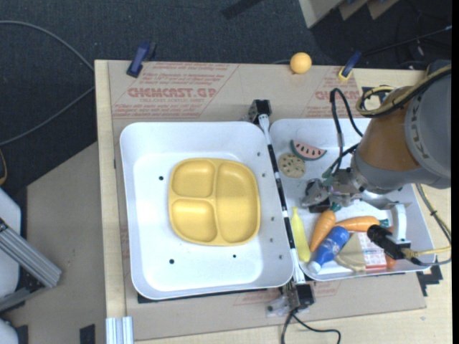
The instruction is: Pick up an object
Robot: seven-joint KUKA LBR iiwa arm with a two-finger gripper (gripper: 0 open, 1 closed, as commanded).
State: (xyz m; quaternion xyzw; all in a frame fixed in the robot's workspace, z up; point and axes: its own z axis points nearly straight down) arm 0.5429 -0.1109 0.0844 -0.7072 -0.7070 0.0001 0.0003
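Claw [320, 196]: you have it low in the right bin [412, 253], just above the orange carrot's [323, 228] upper end; whether it is spread or closed you cannot tell, the dark parts blur together.
Nearest target: the carrot lies slanted just below the claw, its lower end touching the blue tube [330, 247].
Neighbours: an orange pepper-like piece [358, 223] lies just right of the carrot, a yellow banana [299, 235] runs along the bin's left wall, and a cookie [290, 165] and watermelon slice [308, 149] sit higher up.
Left bin [143, 192]: it carries a yellow divided plate [214, 201], well apart from your work.
Advice: you should probably centre over the carrot's thick end, cross its long axis, and descend straight.
Risk: you may pinch the tube too, since they touch.
Check: lift slowly and confirm something sits in the claw.
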